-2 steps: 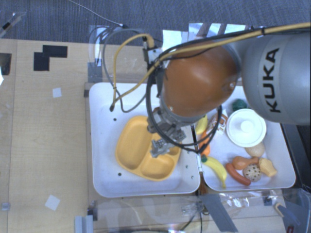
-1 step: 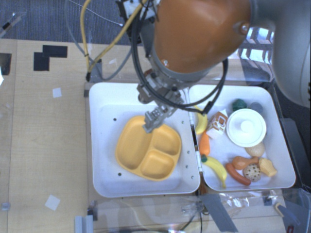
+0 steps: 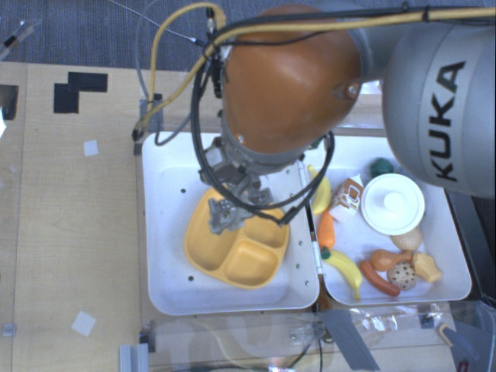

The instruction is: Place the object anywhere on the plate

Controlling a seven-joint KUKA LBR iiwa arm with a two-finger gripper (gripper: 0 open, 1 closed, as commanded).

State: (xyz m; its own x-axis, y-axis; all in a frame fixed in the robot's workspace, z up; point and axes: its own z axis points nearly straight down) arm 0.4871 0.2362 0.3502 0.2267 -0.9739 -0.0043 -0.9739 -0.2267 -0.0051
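One claw (image 3: 225, 214) hung below the grey arm's orange band (image 3: 287, 76), directly over the upper left compartment of the one yellow plate (image 3: 236, 246). Whether the claw was open or closed could not be told; no object was visible in it. The plate, divided into compartments, lay in the left bin (image 3: 167, 208), under and just to the right of the claw.

Two white bins stood side by side on the bench (image 3: 70, 231). The right bin (image 3: 457, 285) lay well to the right of the claw and held all the loose items. Counted there:

- Two bananas: one banana (image 3: 321, 194) right of the claw against the divider between the bins, upright along it; a second banana (image 3: 345, 270) lower and to the right of the claw.
- One carrot (image 3: 327, 231) between the two bananas, just right of the divider.
- One small carton (image 3: 347, 198) just beside the upper banana.
- One white bowl (image 3: 394, 204) further right, touching the carton's side.
- One dark green item (image 3: 380, 167) above the bowl, partly hidden by the arm.
- One sausage (image 3: 378, 276), one speckled cookie (image 3: 401, 273), and one pale yellow chunk (image 3: 426, 267), grouped far right and below the claw's level.
- One tan rounded item (image 3: 407, 241) just below the bowl.

Which item was the task's object could not be told.
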